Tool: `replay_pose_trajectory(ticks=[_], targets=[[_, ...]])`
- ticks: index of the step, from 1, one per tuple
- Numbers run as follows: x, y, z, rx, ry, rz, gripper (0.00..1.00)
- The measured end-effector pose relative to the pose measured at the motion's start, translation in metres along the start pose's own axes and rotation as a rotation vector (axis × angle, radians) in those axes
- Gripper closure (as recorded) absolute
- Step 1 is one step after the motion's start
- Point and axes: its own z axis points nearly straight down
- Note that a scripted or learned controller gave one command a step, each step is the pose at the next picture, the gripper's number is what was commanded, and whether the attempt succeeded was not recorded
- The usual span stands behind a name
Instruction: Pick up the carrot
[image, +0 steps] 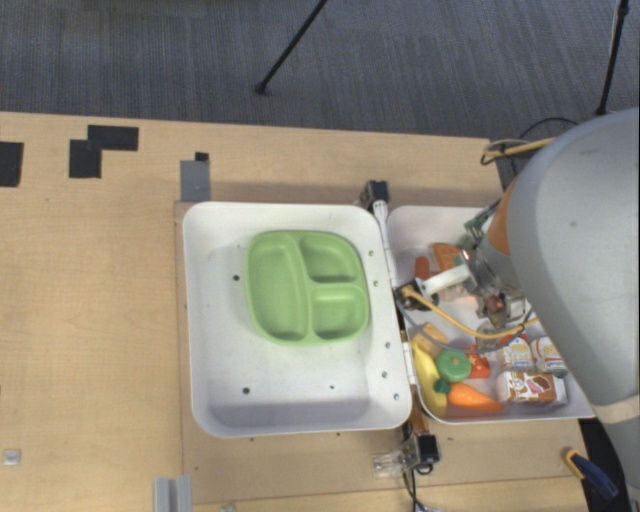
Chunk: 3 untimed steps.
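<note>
Single overhead view, slanted. Wooden counter (90, 300) carries two shallow white bins side by side.

Left bin (215, 400): holds a green divided plate (305, 287) with three compartments, lying flat near the bin's middle.

Right bin (400, 225): crowded with small items. The carrot (472, 399) lies on its side near the bin's front edge, orange body pointing right. Just behind it, touching or nearly so, sits a green round piece (455, 364). A yellow banana-like item (427, 368) lies along the bin's left wall, just beside the carrot's left end. A small printed carton (528, 388) rests to the right of the carrot; a second packet (518, 352) sits just behind that carton. A reddish-brown item (443, 257) lies toward the back of the bin.

Arm: large grey body enters from the right and covers much of the right bin. The claw (487, 300) hangs over the middle of the right bin, behind the carrot and apart from it. Wrist hardware and cables obscure the tips; cannot tell whether the claw is wide or narrow. Nothing is visibly held.
</note>
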Motion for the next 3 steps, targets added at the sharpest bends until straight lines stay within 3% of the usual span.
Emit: replay_pose_trajectory(ticks=[1, 3], targets=[[-0.0319, -0.0800, -0.0985, 0.003, -0.001, -0.059, 0.00], [-0.0326, -0.0793, -0.0980, 0.002, -0.003, -0.058, 0.00]])
